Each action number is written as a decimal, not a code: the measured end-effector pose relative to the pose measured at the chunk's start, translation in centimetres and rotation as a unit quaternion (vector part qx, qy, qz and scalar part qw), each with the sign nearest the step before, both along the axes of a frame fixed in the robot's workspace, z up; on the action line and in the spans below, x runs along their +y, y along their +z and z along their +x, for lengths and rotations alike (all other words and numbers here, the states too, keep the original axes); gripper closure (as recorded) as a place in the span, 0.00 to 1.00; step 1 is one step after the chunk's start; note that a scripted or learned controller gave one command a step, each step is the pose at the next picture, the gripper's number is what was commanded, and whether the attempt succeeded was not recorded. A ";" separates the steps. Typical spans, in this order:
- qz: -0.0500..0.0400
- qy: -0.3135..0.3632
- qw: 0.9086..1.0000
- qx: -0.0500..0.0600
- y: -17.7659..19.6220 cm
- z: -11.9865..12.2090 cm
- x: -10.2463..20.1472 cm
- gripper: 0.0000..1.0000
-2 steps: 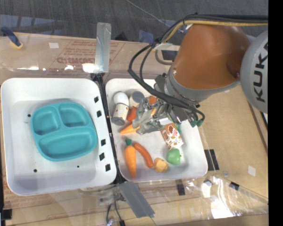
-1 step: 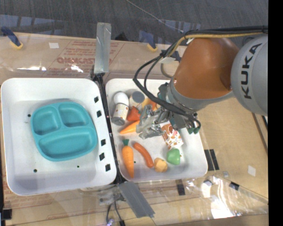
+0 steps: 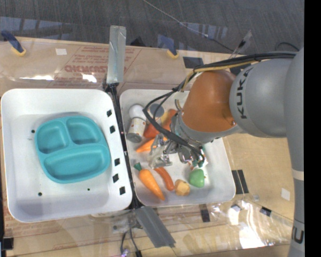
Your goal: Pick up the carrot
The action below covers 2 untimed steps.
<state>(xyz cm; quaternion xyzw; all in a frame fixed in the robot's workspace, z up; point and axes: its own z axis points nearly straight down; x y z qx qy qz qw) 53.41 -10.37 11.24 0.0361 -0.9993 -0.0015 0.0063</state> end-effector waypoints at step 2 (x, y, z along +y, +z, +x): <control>-0.001 0.096 0.995 -0.009 12.1 -4.0 11.3 1.00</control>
